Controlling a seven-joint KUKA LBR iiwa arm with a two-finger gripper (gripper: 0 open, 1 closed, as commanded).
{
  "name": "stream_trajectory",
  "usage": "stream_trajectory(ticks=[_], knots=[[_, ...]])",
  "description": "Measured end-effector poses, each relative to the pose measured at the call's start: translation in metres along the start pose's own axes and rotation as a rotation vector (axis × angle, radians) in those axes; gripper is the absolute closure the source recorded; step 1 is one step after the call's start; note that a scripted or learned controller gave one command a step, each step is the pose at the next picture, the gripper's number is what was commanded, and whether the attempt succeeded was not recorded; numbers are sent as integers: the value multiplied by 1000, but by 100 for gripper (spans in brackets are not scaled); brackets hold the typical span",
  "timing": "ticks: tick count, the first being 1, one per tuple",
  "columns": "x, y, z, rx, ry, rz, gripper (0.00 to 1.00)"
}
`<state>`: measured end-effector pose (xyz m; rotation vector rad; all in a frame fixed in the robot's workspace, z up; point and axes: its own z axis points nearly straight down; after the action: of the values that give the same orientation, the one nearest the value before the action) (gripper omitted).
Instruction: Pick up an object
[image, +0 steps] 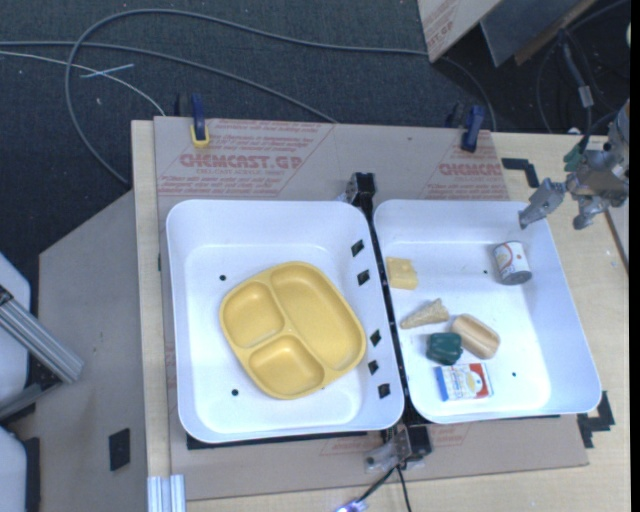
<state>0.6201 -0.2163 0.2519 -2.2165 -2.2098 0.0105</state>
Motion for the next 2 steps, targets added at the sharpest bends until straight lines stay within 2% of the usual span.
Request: stream_trajectory(ticks=[1,2], knots=[[1,2,-8,-13,-3,-4,0],[3,13,43,-7,-1,-5,0]])
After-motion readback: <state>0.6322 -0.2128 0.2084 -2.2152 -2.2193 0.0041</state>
